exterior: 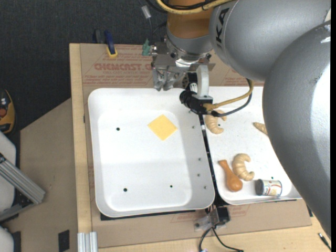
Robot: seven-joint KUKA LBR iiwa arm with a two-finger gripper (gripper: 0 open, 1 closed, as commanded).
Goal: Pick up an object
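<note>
Two shallow white bins side by side on a brown worktop (pixel 84 140), viewed from above at a slant. Left bin (pixel 105 156) taken as landmark. Flat yellow square (pixel 162 126) lying inside the left bin, in its far half and nearer the shared divider than the outer wall. Gripper (pixel 167 80) poised over the far rim of the left bin, close to its far right corner, hung beneath the orange band of the grey arm (pixel 278 41). Fingers seen as a small grey metal cluster pointing down; nothing visible between them, though whether released or clenched cannot be told from this angle. Yellow square well apart from the fingers, on the near side of them, not touching. Black fitting with a yellowish cable just beside the gripper, over the divider at the left bin's far right corner.

Right bin (pixel 236 135) adjoining the left bin, partly covered by the arm. Pale croissant-shaped piece (pixel 214 122) just past the divider. Second croissant-shaped piece (pixel 243 165) farther toward the near edge, touching an orange spoon-like piece (pixel 231 178). Small cylindrical can (pixel 268 187) lying on its side near the right bin's near rim.

Blue-and-yellow clamp (pixel 110 43) on the worktop beyond the left bin's far left corner.
</note>
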